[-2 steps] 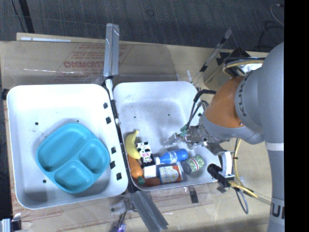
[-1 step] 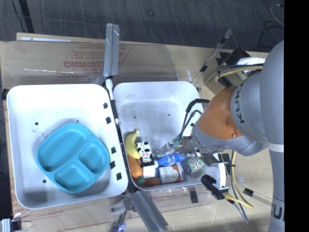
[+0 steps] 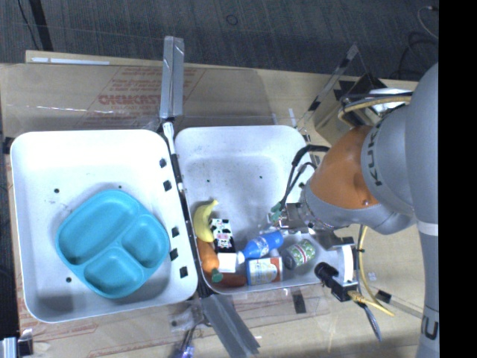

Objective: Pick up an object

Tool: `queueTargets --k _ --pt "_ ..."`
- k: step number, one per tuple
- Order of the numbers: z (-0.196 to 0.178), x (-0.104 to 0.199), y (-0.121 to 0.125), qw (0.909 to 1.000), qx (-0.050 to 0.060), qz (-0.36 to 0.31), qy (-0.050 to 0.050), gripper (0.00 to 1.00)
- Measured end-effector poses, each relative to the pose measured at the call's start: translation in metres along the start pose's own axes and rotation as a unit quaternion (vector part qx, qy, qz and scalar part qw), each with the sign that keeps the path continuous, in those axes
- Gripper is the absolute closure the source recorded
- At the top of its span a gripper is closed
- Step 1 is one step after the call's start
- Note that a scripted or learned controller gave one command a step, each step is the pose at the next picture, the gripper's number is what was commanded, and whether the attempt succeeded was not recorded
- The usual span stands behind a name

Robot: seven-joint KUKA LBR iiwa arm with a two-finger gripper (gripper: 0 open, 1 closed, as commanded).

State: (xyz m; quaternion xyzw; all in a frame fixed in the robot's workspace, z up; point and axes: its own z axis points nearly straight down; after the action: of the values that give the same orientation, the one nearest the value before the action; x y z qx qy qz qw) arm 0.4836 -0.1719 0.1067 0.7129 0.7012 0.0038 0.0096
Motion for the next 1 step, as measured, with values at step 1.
queueTargets --k 1 --pt "-0.1089 0.0128 0.0203 0.9963 0.009 -0.085 0.005 1.0"
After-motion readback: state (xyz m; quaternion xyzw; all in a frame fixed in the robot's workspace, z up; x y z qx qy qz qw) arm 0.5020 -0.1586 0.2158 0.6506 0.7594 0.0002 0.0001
